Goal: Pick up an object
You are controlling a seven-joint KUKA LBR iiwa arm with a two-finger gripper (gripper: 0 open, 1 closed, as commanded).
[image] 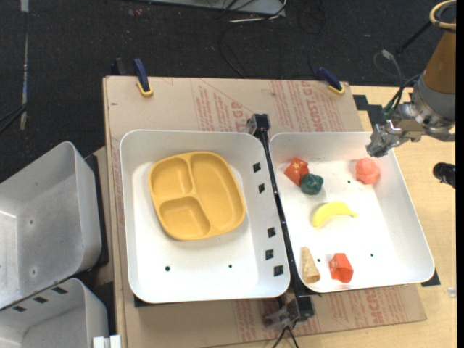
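The gripper (378, 145) hovers at the right bin's (406, 209) far edge, finger state impossible to tell; the pink object (367, 171) sits just below it. Approach stage: descent comes next.

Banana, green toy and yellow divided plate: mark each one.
banana (333, 213), camera view, middle of its curved body.
green toy (312, 184), camera view, its top.
yellow divided plate (196, 194), camera view, the ridge where its compartments meet.

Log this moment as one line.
arm: right bin's far corner | tool: beside pink toy | held: nothing seen | banana: mid-bin
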